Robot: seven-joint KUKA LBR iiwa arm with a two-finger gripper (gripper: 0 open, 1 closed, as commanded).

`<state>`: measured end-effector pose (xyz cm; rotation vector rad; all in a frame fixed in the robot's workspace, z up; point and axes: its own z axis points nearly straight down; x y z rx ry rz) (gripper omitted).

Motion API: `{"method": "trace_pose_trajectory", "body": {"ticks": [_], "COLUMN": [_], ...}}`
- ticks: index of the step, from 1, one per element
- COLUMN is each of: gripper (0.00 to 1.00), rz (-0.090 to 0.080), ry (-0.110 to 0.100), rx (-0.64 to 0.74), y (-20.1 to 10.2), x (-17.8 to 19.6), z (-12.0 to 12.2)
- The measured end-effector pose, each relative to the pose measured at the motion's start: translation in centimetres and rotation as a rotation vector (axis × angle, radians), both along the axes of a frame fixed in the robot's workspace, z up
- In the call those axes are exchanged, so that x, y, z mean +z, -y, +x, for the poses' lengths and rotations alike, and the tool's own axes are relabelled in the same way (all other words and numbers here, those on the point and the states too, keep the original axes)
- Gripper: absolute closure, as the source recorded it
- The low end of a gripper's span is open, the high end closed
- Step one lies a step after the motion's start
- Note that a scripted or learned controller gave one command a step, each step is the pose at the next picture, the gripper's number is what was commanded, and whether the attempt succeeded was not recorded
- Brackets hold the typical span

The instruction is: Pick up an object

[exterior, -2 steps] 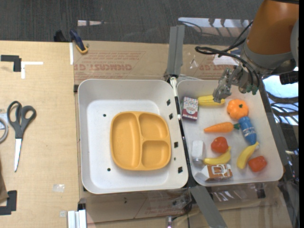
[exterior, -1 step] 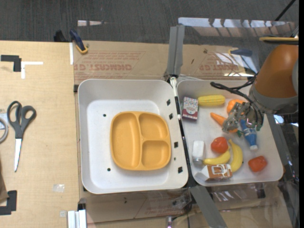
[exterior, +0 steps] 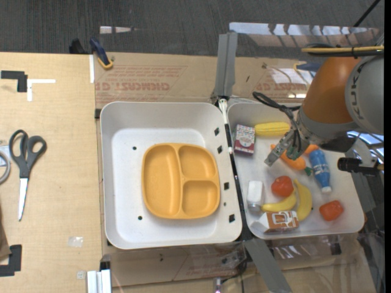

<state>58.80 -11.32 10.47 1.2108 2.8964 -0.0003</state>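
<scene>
My gripper [exterior: 276, 153] is hanging over the right bin [exterior: 348, 224], reaching in from the right, with my arm's orange band [exterior: 327, 93] sitting just behind and above it. The fingers are pointing down and toward the left; I am seeing them close together with nothing clearly between them, but the slant of the camera is keeping me from telling how far apart they are. Just behind the fingers, partly under my wrist, an orange object [exterior: 296, 159] is lying, possibly a toy carrot. Ahead of the tool and slightly up, a yellow corn cob [exterior: 272, 129] is lying across the bin, and further ahead a small red and white carton [exterior: 245, 138] is resting near the bin's left wall. Below the tool a red tomato [exterior: 282, 185] is sitting, touching a banana [exterior: 293, 201] that is curving around it. A white cup-like item [exterior: 255, 192] is lying beside the banana's left end, and a brown box [exterior: 281, 222] is resting at the near rim. Behind and below my tool a blue and white bottle [exterior: 320, 170] is lying, and beyond it a second red fruit [exterior: 330, 210]. Well ahead of the tool, the left bin [exterior: 122, 224] is holding a yellow divided plate [exterior: 181, 180]. Scissors [exterior: 24, 163] are lying on the bench far ahead.
</scene>
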Motion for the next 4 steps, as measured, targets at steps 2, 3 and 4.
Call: {"method": "trace_pose_trajectory", "body": {"ticks": [2,3,4], "gripper": [0.0,0.0,1.0], "rz": [-0.001,-0.001,-0.003], "ry": [-0.001,0.001,0.004], "rx": [-0.246,-0.114,-0.112], "y": [-0.2,3.5,3.5], "x": [17.2,-1.2,-0.2], "z": [4.0,3.4,3.5]}}
